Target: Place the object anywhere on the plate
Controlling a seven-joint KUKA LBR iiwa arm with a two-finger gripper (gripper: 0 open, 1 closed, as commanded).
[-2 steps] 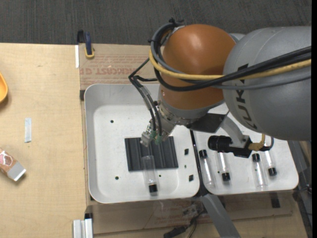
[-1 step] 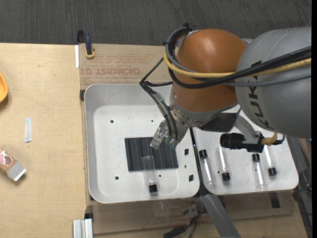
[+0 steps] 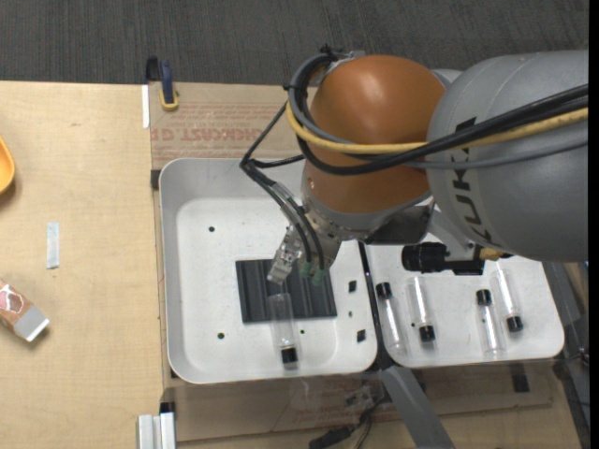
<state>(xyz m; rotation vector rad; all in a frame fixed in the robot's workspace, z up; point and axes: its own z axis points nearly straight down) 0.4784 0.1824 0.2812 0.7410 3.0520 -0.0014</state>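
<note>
Camera view gives us the two white bins from above, with the arm [image 3: 449,148] coming in from the right and its orange band bulking over the far side of the left bin [image 3: 187,279]. Below the band the gripper [image 3: 298,255] hangs over the dark ribbed plate [image 3: 257,293] that lies flat in the middle of that bin.

The object is a tube [image 3: 282,325]: slim, clear, with a black cap at its near end. We see it lying lengthwise, its far part on the plate's near right area and its capped end reaching past the plate's near edge onto the white bin floor. Its far end sits just under the gripper's tip. Whether the fingers touch it or are apart from it we cannot tell, since the wrist and cables crowd that spot; how far the claw stands open is likewise unclear to us.

In the right bin [image 3: 543,344] we count four more tubes [image 3: 421,311] of the same kind, clear with black caps, lying roughly side by side and apart from each other.

Left of the bins, on the tan bench [image 3: 75,157], lie a small pale strip [image 3: 53,246] and a red-and-white wrapper [image 3: 21,313].
</note>
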